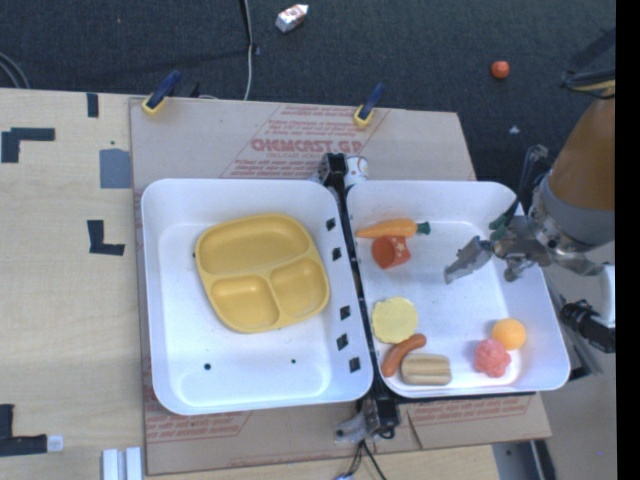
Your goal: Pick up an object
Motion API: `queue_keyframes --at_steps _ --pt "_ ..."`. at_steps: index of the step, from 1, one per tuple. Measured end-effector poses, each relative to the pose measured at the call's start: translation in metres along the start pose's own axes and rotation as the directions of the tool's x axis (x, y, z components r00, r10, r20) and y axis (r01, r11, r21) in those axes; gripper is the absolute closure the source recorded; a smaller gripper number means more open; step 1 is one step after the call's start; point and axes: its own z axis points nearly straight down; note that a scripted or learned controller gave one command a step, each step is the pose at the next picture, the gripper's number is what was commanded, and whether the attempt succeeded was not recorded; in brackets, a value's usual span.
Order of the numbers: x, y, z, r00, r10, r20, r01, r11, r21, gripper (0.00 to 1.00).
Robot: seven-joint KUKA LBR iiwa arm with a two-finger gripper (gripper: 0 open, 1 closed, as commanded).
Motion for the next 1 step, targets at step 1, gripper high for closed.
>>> queue_keyframes --at_steps 1 --pt "0.0227 0.0736 0.0803 1.000 -0.004 0.001 0.004 1.000 0.000 0.00"
